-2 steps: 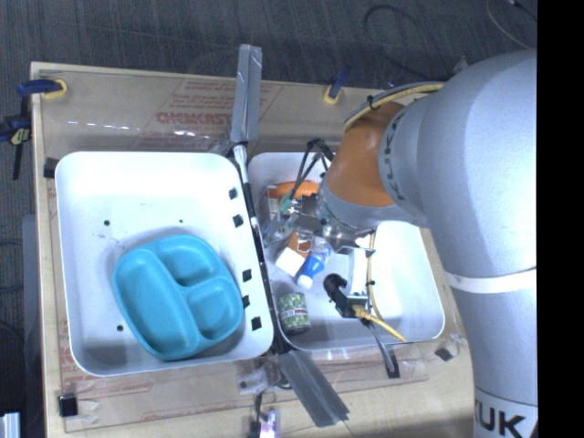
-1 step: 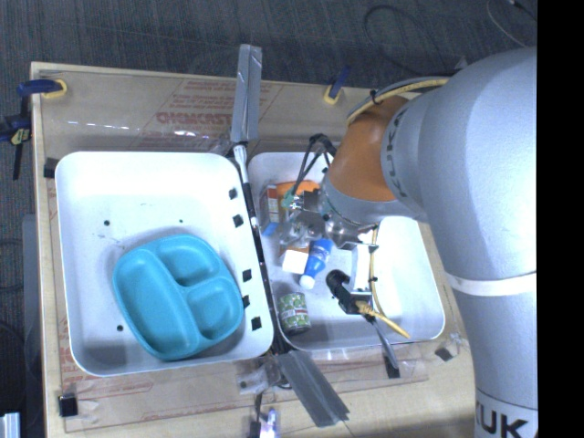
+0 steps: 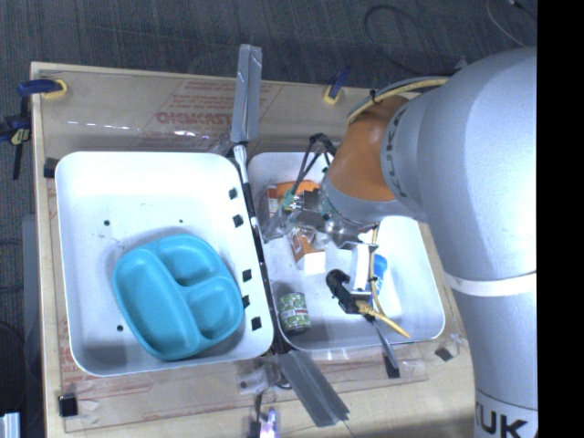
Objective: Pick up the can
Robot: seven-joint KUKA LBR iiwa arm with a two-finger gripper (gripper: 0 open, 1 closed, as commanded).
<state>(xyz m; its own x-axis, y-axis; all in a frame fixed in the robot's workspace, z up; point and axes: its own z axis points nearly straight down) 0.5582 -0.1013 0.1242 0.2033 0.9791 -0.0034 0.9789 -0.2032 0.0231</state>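
The can [image 3: 294, 310] stands upright a bit below and left of the gripper [image 3: 294, 219], not touching it. Can't tell how the gripper's set. The blue tray [image 3: 176, 293] sits way off left.

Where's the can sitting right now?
The can stands upright in the right bin, at its near-left corner, beside the divider between the bins. The blue tray lies just across in the left bin.

Both bins [image 3: 146, 167]: smooth white plastic, slight sheen. Tray [image 3: 178, 295] in left bin: turquoise plastic, smooth, semi-gloss. Can [image 3: 294, 310] at right bin's near-left corner: metal w/ printed paper-like label. Arm [image 3: 474, 153]: matt grey shell, glossy orange band. Bench [image 3: 137, 108]: pale wood-look board under clear shiny film.
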